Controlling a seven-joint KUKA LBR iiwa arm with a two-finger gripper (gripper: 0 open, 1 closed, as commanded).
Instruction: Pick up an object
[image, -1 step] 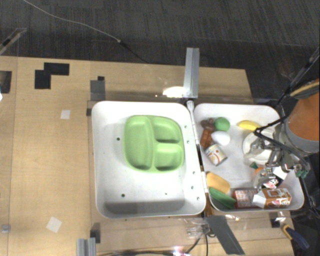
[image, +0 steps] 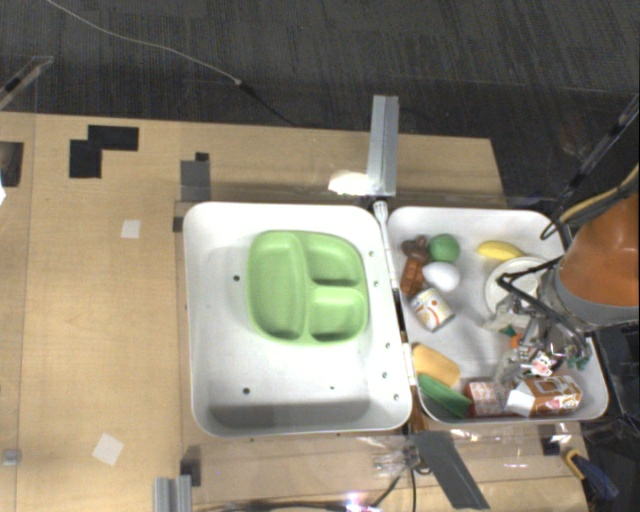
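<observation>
The right bin (image: 470, 216) holds several small objects: a green ball (image: 444, 247), a white egg shape (image: 440, 276), a yellow banana (image: 498, 250), a labelled can (image: 430, 309), a yellow block (image: 436, 365), a green vegetable (image: 446, 397), a reddish box (image: 484, 397) and a brown packet (image: 556, 396). My gripper (image: 529, 352) hangs low over the right side of this bin, just above the brown packet and a small white piece (image: 520, 402). Cables and the wrist blur its tip. I see nothing clearly held.
The left bin (image: 215, 330) carries a green divided plate (image: 305, 285). A white ring-shaped dish (image: 508, 276) lies under the arm's wrist. The orange band of the arm (image: 605, 262) overhangs the right bin's right wall. A metal post (image: 384, 145) stands behind the bins.
</observation>
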